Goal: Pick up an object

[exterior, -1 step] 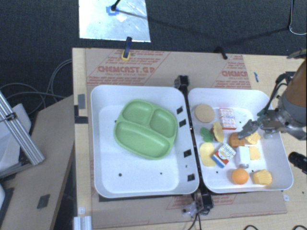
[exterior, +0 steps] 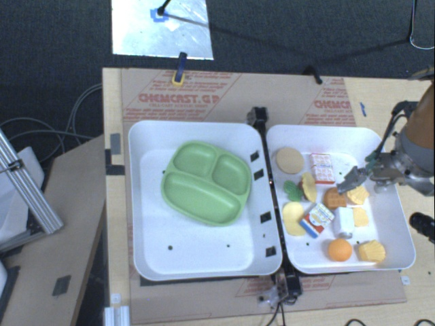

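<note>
My pincer [exterior: 348,182]: low over the right bin [exterior: 397,216], reached in from the right, tips just above the brown lump [exterior: 334,198] and beside the yellow wedge [exterior: 358,195]; I cannot tell how wide it stands, the tips are dark and blurred together, and I see nothing plainly between them

Candidate things: all in the right bin, crowded in its middle; tan round disc [exterior: 290,159] at the far left corner, red-and-white packet [exterior: 321,166] next to it, green piece [exterior: 293,189] and pale yellow round piece [exterior: 293,216] along the left wall, small red, white and blue box [exterior: 317,219], white block [exterior: 345,221], orange ball [exterior: 340,250] and yellow chunk [exterior: 371,251] at the near edge

Nearest to me: the brown lump and the yellow wedge, touching or almost touching each other

Left bin [exterior: 146,202]: holds a green divided plate [exterior: 206,183], well apart from where I work

Done so far, as I judge it: the approach; I am over the pile and down near it

Left to do: close on one piece, confirm it sits between my tips, lift it clear of the bin

Risk I see: pieces packed tight, so I may nudge a neighbour or pinch two at once
</note>
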`<action>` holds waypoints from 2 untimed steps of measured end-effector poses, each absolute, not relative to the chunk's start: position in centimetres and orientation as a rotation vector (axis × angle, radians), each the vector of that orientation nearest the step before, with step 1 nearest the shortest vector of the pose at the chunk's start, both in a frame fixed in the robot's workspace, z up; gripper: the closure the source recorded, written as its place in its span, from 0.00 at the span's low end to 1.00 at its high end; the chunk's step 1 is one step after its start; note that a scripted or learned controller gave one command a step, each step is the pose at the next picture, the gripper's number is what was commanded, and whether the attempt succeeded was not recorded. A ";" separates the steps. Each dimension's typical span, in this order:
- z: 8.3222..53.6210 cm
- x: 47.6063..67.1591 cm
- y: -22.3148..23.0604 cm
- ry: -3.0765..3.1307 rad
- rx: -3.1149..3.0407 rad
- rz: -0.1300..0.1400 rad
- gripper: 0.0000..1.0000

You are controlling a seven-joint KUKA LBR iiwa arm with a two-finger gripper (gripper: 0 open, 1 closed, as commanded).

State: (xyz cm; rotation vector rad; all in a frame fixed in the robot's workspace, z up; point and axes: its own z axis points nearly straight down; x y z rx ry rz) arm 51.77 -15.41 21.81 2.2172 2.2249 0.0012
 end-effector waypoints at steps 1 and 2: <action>15.5 51.7 -15.3 2.225 2.222 -0.002 0.00; 11.1 52.5 -14.7 2.215 2.212 0.004 0.00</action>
